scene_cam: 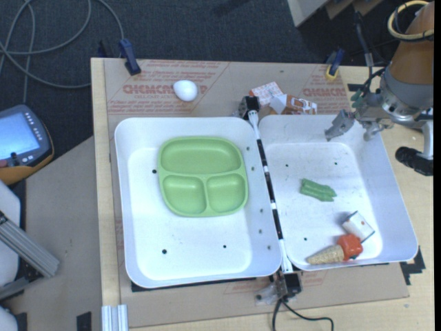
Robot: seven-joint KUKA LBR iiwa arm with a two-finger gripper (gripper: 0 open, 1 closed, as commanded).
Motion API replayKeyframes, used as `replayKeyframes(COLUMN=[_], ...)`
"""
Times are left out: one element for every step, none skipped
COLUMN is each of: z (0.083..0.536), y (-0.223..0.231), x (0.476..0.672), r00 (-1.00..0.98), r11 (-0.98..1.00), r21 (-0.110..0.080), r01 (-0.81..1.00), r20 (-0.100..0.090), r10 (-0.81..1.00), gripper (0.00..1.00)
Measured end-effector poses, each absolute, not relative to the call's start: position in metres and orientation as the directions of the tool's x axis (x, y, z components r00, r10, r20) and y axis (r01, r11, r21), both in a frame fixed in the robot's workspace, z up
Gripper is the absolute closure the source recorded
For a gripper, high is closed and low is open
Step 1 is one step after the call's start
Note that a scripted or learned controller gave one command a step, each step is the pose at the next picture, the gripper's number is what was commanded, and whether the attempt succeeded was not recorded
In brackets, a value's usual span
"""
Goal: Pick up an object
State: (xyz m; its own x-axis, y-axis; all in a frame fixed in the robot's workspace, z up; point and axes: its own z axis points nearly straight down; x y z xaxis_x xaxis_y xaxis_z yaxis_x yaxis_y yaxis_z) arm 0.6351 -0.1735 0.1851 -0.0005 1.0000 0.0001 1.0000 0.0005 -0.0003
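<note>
Dark carpet with loose cables surrounds the bench (pixel 110 185), which carries two shallow white bins side by side. At the upper right, the claw (pixel 353 128) hangs over the far edge of the right bin (pixel 386 185); its two grey fingers (pixel 337 126) stand apart, and nothing is between them and they touch no object. Below the claw, in the right bin, I count three things: one green bean pod (pixel 318 190) near the middle, one small white block (pixel 359 225) nearer the front right corner, and one toy ice cream cone (pixel 336 252) with an orange-red top just beside the block, lying on its side along the front wall. All three are well apart from the claw. In the left bin (pixel 138 240) lies one green plate (pixel 203 175) with three compartments. Behind the bins, on the bench, rest one white egg (pixel 185 89) and some crumpled wrappers (pixel 282 101). Two blue clamps (pixel 129 55) grip the far edge of the bench.
</note>
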Motion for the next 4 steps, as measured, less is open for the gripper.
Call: replayKeyframes(z=[0.088,0.085,0.095,0.095], y=[-0.139,-0.092,-0.092,-0.092], x=[0.59,0.579,0.58,0.58], r00=[0.0,-0.001,0.0,0.001], r11=[0.0,0.001,0.0,-0.001], r21=[-0.002,-0.002,0.0,-0.001], r01=[1.0,1.0,1.0,1.0], r20=[0.0,0.002,0.001,0.001], r10=[1.0,1.0,1.0,1.0], gripper=[0.0,0.0,1.0,0.0])
